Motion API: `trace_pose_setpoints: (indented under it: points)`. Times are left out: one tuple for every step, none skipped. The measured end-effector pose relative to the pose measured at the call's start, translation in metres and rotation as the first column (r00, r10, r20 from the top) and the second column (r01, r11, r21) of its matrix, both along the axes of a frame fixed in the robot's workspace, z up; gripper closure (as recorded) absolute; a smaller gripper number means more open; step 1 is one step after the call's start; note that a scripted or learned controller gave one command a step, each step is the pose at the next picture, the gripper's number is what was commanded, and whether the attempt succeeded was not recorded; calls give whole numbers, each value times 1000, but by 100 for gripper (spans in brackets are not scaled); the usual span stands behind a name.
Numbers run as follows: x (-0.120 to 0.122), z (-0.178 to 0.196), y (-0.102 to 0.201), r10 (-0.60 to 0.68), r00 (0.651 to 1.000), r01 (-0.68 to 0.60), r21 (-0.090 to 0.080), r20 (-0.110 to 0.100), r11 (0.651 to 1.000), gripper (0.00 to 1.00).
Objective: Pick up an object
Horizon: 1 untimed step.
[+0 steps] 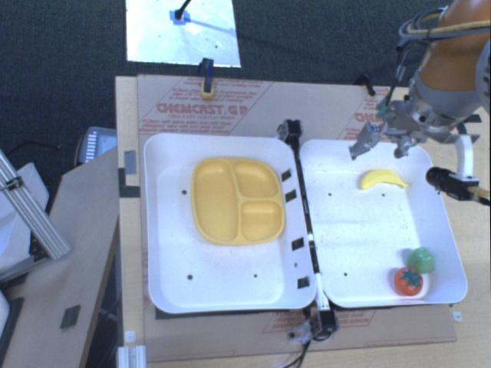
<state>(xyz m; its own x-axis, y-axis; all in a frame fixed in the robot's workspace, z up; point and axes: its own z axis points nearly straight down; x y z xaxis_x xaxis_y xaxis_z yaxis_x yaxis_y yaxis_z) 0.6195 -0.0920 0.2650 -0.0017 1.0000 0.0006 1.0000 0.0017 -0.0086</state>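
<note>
Banana (383,179) lies crosswise, ends seemingly curving down.

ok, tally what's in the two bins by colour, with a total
Yellow: 2, the divided plate in the left bin and the banana in the right bin.
Green: 1, the green ball near the right bin's front corner.
Red-orange: 1, the tomato-like toy touching the green ball.
Total: 4
</note>
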Motion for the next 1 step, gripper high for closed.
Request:
trace_pose_setpoints:
  points:
    - [2,6,0,2,1000,-2,-1,10,1000,0]
